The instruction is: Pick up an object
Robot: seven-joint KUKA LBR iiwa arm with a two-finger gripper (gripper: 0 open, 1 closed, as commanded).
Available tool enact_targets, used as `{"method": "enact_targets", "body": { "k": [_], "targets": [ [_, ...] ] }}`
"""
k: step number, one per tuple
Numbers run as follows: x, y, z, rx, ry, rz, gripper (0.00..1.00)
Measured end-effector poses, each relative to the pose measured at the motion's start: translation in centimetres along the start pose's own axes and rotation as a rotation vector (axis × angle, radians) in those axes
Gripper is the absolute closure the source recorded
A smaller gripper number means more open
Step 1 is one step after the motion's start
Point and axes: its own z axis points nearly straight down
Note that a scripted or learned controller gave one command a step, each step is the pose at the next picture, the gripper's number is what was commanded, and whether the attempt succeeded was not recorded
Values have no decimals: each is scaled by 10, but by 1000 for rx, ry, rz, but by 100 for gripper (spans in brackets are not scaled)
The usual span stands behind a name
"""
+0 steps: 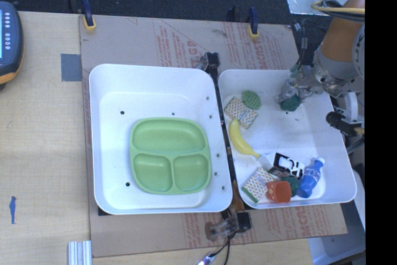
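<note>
My gripper [290, 95] hangs over the far part of the right bin [322, 133], reaching in from the right. A small dark green object [289, 105] sits right at its tip; whether it is gripped or just lying beneath is unclear. Other objects lie in the same bin: a yellow banana [240, 139], a round green item [251, 98], a patterned packet [237, 111], a second patterned packet [259, 182], a red-orange block [279, 192], a blue bottle [311, 177] and a black-and-white item [287, 163].
The left bin [111, 90] holds a light green divided plate [170, 155]. A ridge between the two bins runs down the middle. Clamps [252, 20] stand at the bench's far edge, and a blue device [8, 40] sits at the far left.
</note>
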Motion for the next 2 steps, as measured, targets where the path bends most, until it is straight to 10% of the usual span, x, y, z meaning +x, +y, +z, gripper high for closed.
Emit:
{"method": "enact_targets", "body": {
  "k": [1, 2],
  "targets": [
    [-12, -33, -57, -5, 0, 5, 100],
    [4, -49, -36, -17, -4, 0, 100]
  ]
}}
